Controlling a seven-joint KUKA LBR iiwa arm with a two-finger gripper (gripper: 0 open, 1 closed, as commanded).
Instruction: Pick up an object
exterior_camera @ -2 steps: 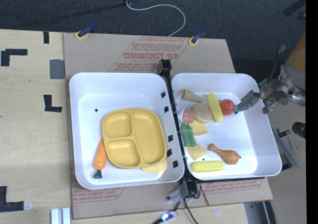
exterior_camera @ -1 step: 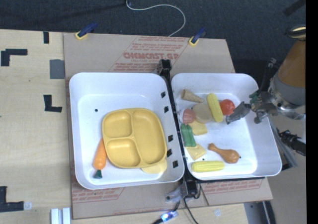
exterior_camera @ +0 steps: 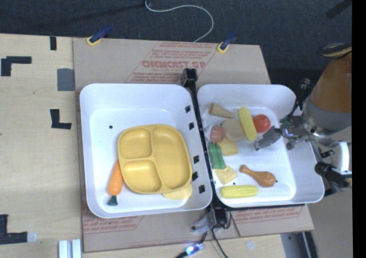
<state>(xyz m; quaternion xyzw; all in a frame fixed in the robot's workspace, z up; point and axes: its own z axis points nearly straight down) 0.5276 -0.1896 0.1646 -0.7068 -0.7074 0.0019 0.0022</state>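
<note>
Several light, stiff plastic play foods fill the right bin (exterior_camera: 286, 98); the hand (exterior_camera: 273, 138), fingers spread and empty, could best pinch the chicken drumstick (exterior_camera: 258, 175) across its narrow shank.

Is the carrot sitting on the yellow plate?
No, the carrot lies on the floor of the left bin, beside the left edge of the yellow plate, not on it.
</note>
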